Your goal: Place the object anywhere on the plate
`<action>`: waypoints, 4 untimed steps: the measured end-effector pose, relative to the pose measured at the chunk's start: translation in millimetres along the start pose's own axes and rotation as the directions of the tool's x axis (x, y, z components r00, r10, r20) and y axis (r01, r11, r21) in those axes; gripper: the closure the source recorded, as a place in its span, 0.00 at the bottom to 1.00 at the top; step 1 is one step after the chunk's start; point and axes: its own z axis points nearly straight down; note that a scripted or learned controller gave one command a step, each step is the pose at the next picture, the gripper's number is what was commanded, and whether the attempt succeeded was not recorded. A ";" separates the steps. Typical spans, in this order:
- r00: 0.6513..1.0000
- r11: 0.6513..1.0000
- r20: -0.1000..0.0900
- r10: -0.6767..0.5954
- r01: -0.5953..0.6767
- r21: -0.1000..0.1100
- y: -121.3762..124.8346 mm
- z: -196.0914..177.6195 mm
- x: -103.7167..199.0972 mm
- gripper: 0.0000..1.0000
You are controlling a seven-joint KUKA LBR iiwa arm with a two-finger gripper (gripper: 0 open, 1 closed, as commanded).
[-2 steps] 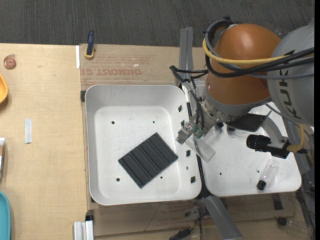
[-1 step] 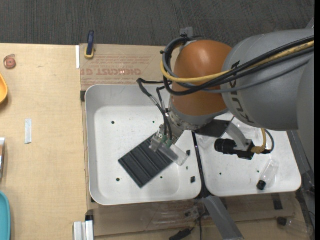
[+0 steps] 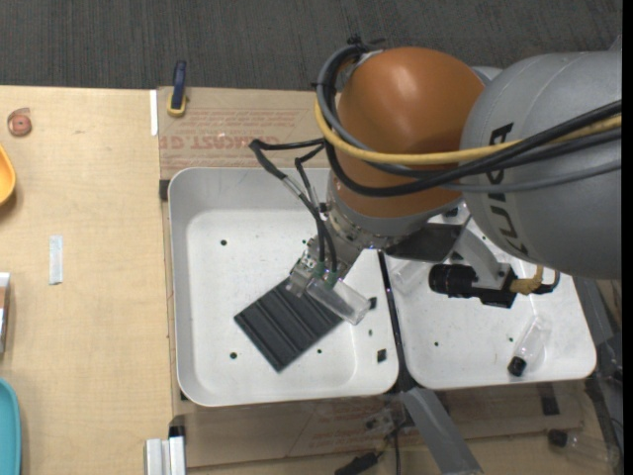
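Plate and object are hard to pin down from where I stand, so the target is my guess: a dark ribbed slab (image 3: pixel 287 325) lies flat and tilted in the left bin (image 3: pixel 198 255), and it may serve as the plate. The pincer (image 3: pixel 318 277) hangs low just above that slab's upper right corner, under the arm's orange band (image 3: pixel 410 117). Whether it is open or closed, I cannot tell; cables and the wrist hide it. A clear, glassy piece (image 3: pixel 346 303) sits right at its tip, touching the slab's edge, but I cannot tell whether it is gripped.

The risk, as I judge it: if that clear piece is the object, it could land half off the slab's corner and slide into the bin. Farther out, a small clear bottle with a dark cap (image 3: pixel 526 349) lies in the right bin (image 3: pixel 554 369), well apart from the pincer.
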 end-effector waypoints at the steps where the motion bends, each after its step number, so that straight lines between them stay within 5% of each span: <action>1: 1.000 1.000 0.000 -0.005 0.005 0.001 4.4 7.8 -10.7 1.00; 2: 0.993 0.993 0.001 -0.115 0.115 -0.001 -16.6 2.6 -57.1 1.00; 3: 0.843 0.843 0.003 -0.537 0.537 -0.002 -51.1 -67.0 -63.2 1.00; 4: 0.843 0.843 0.003 -0.538 0.538 -0.002 -51.1 -67.0 -63.1 0.00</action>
